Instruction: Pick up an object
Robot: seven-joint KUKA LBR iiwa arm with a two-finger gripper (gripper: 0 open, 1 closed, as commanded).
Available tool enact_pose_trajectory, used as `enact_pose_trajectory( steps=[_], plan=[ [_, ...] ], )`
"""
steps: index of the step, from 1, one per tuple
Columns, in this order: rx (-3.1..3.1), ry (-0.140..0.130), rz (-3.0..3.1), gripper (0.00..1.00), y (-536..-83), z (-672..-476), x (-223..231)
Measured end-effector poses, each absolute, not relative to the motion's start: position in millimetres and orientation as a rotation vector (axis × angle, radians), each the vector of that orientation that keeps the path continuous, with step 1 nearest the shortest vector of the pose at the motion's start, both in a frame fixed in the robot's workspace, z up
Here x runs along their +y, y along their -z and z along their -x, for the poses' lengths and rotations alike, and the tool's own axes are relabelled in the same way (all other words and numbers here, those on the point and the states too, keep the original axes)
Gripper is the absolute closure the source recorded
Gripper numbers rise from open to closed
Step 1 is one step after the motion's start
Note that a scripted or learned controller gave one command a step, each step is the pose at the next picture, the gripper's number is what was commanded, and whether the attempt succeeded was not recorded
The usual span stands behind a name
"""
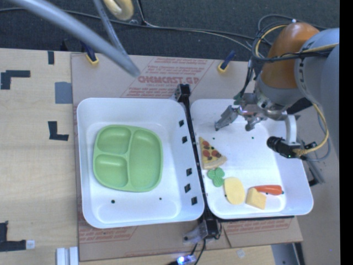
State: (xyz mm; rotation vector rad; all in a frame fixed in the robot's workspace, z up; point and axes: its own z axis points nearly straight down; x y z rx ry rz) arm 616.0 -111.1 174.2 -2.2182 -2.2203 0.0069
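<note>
My gripper [238, 120] hangs over the back part of the right bin [298, 164], its two grey fingers spread apart with nothing between them. Toy foods lie nearer the front of that bin: a pizza slice [210, 153] by the left wall, a green piece [216, 176] below it, a yellow oval piece [234, 190], a cheese wedge [256, 198] and an orange-red carrot-like piece [268, 190]. The gripper is above and to the right of the pizza slice, apart from all of them.
The left bin [88, 115] holds a green divided plate [128, 158]. A black divider [190, 148] runs between the bins. A black cable part [280, 146] hangs off the wrist over the right bin. A grey pole [71, 24] crosses the upper left.
</note>
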Motion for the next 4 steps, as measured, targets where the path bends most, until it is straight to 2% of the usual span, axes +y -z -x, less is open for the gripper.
enact_pose_trajectory(
  steps=[1, 2, 4],
  plan=[
    [-2.22, -0.007, 2.218, 0.0, -130, -616.1, -114],
    [-2.224, -0.003, 2.217, 1.0, -142, -617.1, -113],
    [-2.225, 0.003, 2.221, 1.0, -232, -613.7, -100]
  ],
)
